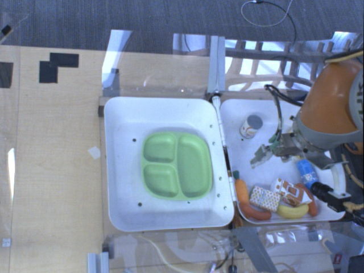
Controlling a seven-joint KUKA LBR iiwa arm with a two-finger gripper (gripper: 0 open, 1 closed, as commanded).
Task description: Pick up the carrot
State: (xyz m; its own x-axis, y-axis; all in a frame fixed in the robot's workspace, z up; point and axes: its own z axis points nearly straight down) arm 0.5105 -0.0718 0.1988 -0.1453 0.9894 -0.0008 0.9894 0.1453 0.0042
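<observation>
At the near edge of the bench, clear brackets and loose cables sit below the two white bins. In the right bin [227, 118], the near corner holds a crowd of play food: the carrot [242, 191] lies against the left wall, its green stub pointing away from the camera, with a red sausage [256, 212] curving under it along the near wall. Just beside the carrot sits a checkered cracker box [264, 198], then a second small printed packet [289, 191], a banana [292, 211] and a blue bottle [307, 173] farther right. The gripper [263, 154] hangs over the middle of this bin, apart from the carrot, its fingers spread and nothing between them; the arm's orange band [333, 98] looms at the right. A small can [249, 126] stands farther back. The left bin [119, 169] holds a green three-compartment plate [177, 165]. Around the bins the bench [51, 152] is pale wood with black markings near its far left, and beyond it lies dark grey carpet [142, 7] with a thin looped cable [267, 13]
</observation>
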